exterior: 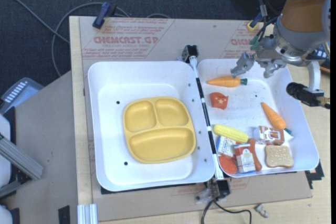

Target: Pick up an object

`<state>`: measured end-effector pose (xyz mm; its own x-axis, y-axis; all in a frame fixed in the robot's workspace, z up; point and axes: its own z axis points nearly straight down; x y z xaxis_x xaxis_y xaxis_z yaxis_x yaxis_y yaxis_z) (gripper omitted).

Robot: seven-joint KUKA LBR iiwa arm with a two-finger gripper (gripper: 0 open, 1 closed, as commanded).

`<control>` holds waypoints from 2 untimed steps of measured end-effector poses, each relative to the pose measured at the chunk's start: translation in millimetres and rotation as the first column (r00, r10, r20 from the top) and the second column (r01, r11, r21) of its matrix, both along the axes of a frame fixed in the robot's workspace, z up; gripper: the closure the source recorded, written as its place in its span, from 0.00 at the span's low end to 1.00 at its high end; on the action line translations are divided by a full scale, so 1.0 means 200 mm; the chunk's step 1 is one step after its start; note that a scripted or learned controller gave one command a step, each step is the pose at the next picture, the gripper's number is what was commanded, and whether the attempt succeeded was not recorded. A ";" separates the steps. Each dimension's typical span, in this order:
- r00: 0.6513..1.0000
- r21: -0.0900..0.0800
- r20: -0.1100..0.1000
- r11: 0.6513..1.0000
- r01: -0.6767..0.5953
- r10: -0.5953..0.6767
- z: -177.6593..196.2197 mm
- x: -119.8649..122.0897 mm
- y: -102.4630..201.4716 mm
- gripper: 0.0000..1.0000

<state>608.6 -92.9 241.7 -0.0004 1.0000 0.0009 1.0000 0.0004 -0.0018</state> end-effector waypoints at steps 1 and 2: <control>1.000 -0.002 -0.001 1.000 0.003 -0.003 -0.33 -0.10 -0.54 0.00; 1.000 0.003 0.000 1.000 -0.001 0.001 -0.79 -0.22 -0.60 0.00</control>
<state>564.6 -213.5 84.1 -0.0018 1.0000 0.0043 1.0000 0.0018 -0.0021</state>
